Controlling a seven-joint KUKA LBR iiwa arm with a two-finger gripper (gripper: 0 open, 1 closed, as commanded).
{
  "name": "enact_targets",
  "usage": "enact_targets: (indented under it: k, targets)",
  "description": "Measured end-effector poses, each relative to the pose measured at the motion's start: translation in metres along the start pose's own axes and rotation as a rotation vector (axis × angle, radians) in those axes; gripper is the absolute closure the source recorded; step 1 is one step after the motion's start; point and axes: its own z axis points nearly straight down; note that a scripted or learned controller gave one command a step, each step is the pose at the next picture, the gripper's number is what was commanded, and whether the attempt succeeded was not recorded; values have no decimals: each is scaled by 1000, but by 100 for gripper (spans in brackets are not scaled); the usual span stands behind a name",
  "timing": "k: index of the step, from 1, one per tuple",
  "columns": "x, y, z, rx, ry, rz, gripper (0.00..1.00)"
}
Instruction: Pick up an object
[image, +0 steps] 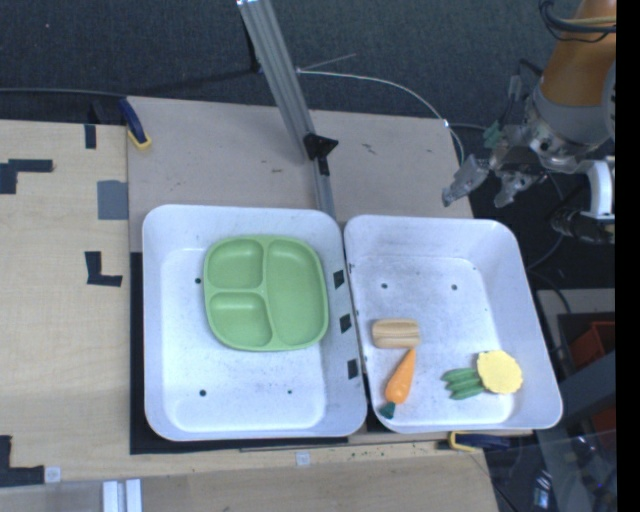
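I see a green divided plate (266, 292) in the left bin (170, 400). In the right bin (520, 270), near its front: tan bread roll (395, 332), orange carrot (401, 376), green peas (462, 382), yellow corn (499, 372). My hand (492, 185) hovers beyond its far corner, fingers spread, holding nothing.

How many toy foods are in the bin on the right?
3, all near the right bin's front: a tan bread piece, an orange carrot just below it, and a yellow corn with green leaves toward the right.
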Motion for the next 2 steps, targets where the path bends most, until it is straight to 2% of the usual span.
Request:
enact_targets:
  k: [1, 2]
  targets:
    - [0, 0, 0, 0, 0, 0, 0]
    - [6, 1, 45, 5, 0, 1, 0]
